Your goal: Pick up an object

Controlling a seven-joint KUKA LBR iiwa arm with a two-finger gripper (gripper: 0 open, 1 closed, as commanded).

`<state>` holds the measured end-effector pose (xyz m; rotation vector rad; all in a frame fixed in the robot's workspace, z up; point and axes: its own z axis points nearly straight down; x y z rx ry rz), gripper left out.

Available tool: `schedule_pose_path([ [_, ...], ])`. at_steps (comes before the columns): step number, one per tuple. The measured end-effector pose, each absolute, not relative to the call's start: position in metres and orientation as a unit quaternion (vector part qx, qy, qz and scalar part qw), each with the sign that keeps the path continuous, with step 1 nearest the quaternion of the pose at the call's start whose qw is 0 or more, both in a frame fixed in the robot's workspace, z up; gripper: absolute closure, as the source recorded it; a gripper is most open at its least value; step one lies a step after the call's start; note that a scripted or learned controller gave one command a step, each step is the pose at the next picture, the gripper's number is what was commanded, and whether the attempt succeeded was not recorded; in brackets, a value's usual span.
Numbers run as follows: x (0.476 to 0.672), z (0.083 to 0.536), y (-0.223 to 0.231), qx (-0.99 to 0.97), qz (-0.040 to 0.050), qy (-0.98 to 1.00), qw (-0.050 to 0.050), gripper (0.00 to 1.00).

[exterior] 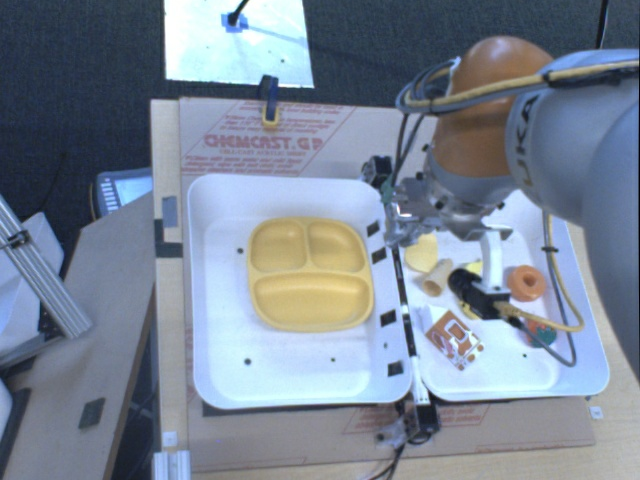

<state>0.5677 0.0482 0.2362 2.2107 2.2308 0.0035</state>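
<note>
Bench: Brown board [330, 128] under two white bins. The left bin [215, 268] has a yellow plate [307, 273] in it. The right bin [580, 373] has the small things.
Gripper: Your gripper [445, 226] hangs low in the upper left part of the right bin. You cannot tell if it is open or closed, because the arm [580, 138] hides that.
Closest thing: A pale yellow piece [422, 253] lies just below the gripper, near the wall between the bins.
Farther out: A tan roll [432, 285] lies just beside it. An orange ring [526, 283] is to the right and a brown packet [455, 336] is lower down.
Which way it points: The pale yellow piece looks longer up and down the frame, leaning a little. Its ends are too blurry to tell apart.
How to do it well: Pick the pale yellow piece. Come straight down and squeeze across its short side. Keep clear of the wall and the tan roll.
</note>
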Motion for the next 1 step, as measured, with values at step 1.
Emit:
schedule_pose_path([
  [1, 0.5941, 0.2228, 0.0924, 0.704, 0.0013, 0.71, 0.0, 1.0],
])
